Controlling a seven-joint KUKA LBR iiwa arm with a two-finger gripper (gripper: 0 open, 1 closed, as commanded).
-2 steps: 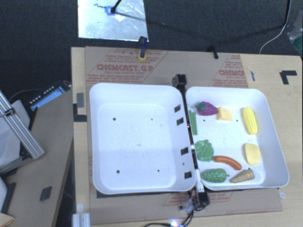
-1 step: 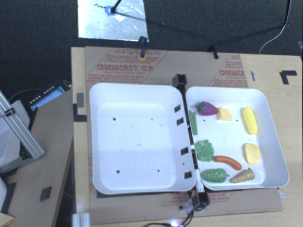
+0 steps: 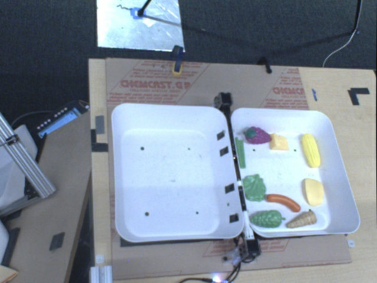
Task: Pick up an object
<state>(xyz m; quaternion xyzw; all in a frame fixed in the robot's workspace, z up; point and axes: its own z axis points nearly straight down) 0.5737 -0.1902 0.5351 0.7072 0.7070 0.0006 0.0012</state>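
Observation:
The right bin (image 3: 339,158) holds several toy foods. Purple grapes (image 3: 257,135) lie at its far left, next to a small yellow cheese wedge (image 3: 279,142) and a yellow corn cob (image 3: 310,150). A thin green stick (image 3: 240,151) lies along the bin's left wall. Nearer the front are a green lettuce leaf (image 3: 254,187), an orange-red sausage (image 3: 284,202), a pale yellow block (image 3: 314,191), a dark green bumpy vegetable (image 3: 266,219) and a tan cone (image 3: 302,219).
The left bin (image 3: 171,170) stands beside the right one, joined at black clips (image 3: 224,152). Both rest on a brown cardboard sheet (image 3: 159,81). A silver plate (image 3: 139,16) lies on the dark floor behind. A metal frame (image 3: 23,164) stands at the left.

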